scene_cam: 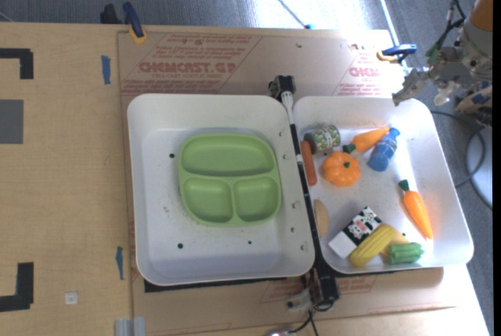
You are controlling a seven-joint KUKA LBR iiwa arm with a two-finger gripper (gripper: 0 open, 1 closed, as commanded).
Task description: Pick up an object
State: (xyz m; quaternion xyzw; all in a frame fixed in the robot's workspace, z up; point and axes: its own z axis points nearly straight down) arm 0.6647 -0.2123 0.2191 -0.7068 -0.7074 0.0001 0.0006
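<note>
Grey two-finger gripper (415, 85): hovering over right white bin's (446, 193) far rim, grip state impossible to tell.
Toy foods are crowding: orange plastic pumpkin (342, 169) touching small tin can (322, 139); risking a glancing, empty grasp.

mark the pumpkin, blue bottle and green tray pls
pumpkin (342, 169), camera view, middle of its orange body
blue bottle (382, 153), camera view, its body
green tray (228, 153), camera view, floor of its long compartment

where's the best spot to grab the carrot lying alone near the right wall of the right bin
Probably mid-body on the carrot, coming straight down, fingers across its narrow width. It lies flat, tapering away from its green top, with bare floor on both sides, so the thicker middle should slip least.
</note>
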